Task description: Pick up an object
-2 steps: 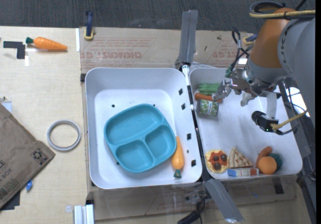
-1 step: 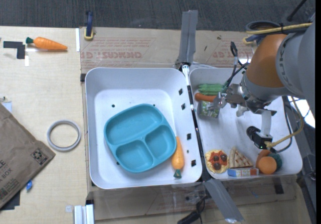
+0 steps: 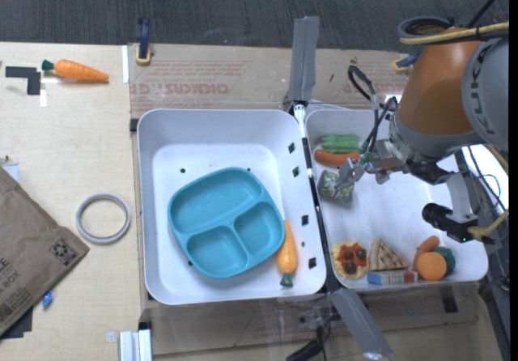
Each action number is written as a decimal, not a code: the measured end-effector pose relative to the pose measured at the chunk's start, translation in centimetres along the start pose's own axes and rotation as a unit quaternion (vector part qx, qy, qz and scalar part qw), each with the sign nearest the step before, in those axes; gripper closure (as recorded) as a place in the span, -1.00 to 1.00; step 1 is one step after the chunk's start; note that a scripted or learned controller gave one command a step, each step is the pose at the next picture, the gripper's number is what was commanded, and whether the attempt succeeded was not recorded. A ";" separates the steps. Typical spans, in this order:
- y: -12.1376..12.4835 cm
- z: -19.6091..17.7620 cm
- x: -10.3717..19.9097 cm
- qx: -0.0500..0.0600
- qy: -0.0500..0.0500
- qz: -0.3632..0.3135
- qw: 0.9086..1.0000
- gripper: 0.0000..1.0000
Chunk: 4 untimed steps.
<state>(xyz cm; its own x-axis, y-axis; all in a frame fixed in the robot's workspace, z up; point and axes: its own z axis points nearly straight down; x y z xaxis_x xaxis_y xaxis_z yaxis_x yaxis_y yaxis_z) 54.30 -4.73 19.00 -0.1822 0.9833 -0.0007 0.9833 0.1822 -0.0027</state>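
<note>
Nearest the lens: pizza slice (image 3: 350, 259), sandwich (image 3: 387, 255) and orange ball (image 3: 432, 265) along the right bin's (image 3: 405, 210) front edge. Further back, a crumpled green packet (image 3: 335, 186), directly under the tool (image 3: 353, 171); jaw state impossible to tell. Best to descend straight, centre on the packet, close firmly. Counted: two bins, two carrots (image 3: 287, 249) (image 3: 75, 70), one blue tray (image 3: 227, 222).

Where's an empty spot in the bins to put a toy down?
Bare floor lies behind the blue tray in the left bin, and mid right bin between claw and pizza slice. The right bin's front edge is crowded.
</note>
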 end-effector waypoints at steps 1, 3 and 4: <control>3.5 0.0 -3.3 0.000 -0.001 -0.046 0.999 -1.00; 2.6 8.9 -6.0 0.001 0.000 -0.073 0.997 1.00; 7.9 0.0 -1.2 0.000 0.000 0.003 1.000 1.00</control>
<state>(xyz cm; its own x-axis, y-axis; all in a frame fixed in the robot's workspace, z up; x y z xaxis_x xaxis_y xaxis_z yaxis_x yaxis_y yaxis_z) 62.31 -4.46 19.02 -0.1762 0.9844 -0.0012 0.9844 0.1762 -0.0027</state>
